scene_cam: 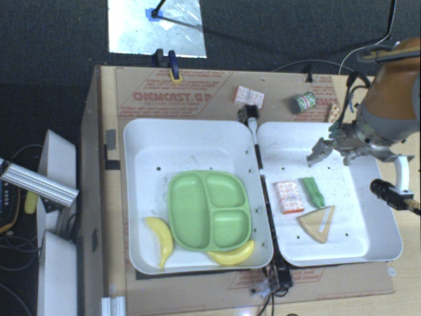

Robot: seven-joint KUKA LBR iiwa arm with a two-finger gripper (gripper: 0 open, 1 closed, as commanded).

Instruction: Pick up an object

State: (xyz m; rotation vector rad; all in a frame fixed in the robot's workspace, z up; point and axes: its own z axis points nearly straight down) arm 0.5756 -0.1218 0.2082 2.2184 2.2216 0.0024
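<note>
1. Camera view: the brown board (197,94) under the bins carries red printed lettering that reads roughly "CHEMCAST GP", seen upside down; the smaller print is illegible.
2. A small white label (249,96) with red marks lies on the board behind the bins, and a small green-labelled can (304,101) lies near it; neither label can be read.
3. The left bin (141,176) holds a green divided plate (210,209) with two yellow bananas (161,239) along its front edge.
4. The right bin (375,242) holds a red-and-white packet (289,197), a green block (312,191) just beside it, and a tan wedge (318,223) in front of them.
5. The gripper (320,153) hangs over the right bin's rear part, fingers spread apart and holding nothing.
6. Bare bin floor lies between the gripper and the three objects, and along the right bin's far right edge.
</note>
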